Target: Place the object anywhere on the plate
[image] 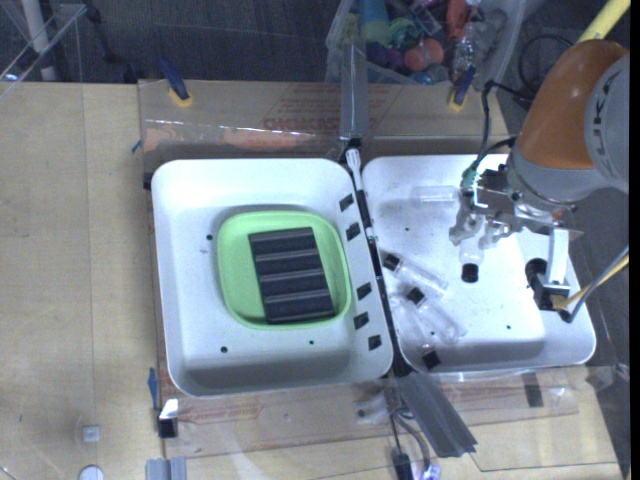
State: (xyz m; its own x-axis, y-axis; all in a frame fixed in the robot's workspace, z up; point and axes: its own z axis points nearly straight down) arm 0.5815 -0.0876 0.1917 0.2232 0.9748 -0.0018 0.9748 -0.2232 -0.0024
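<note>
A green plate (232,268) lies in the left bin (180,208), and a black ridged block (292,274) rests flat on it. My gripper (472,243) hangs over the middle of the right bin (520,338), well to the right of the plate. Just under it is a small dark-tipped piece (468,271); whether it is held or lying on the bin floor I cannot tell. Clear plastic pieces with black ends (412,293) lie on the right bin's floor, left of and below the gripper.
A ridge with black clips (360,258) divides the two bins. Another clear piece (428,196) lies near the right bin's far wall. A clear box of coloured toys (420,18) stands behind the bins. Wooden bench top spreads to the left.
</note>
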